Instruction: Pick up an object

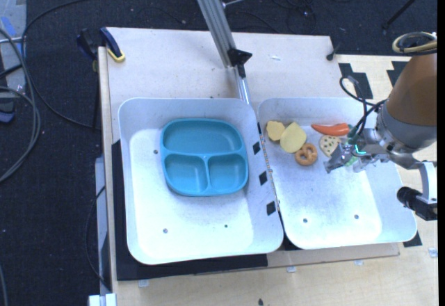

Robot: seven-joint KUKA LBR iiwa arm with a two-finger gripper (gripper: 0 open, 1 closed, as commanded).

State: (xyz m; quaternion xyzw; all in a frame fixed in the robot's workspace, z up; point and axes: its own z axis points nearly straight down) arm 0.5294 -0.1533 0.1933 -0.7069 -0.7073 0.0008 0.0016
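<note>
In the right bin (348, 224) a few small food toys lie near the back: two yellow pieces (286, 135), a brown pretzel (306, 155), an orange carrot (329, 129) and a brown waffle-like piece (328, 145). My gripper (342, 158) hangs low over the bin just right of the waffle piece and pretzel, below the carrot. The grey arm with its orange band (416, 89) comes in from the right.
The left bin (139, 228) holds a blue three-compartment plate (205, 157). A metal pole (212, 9) slants from the top down to the gap between the bins. Cables trail on the dark floor around the bench.
</note>
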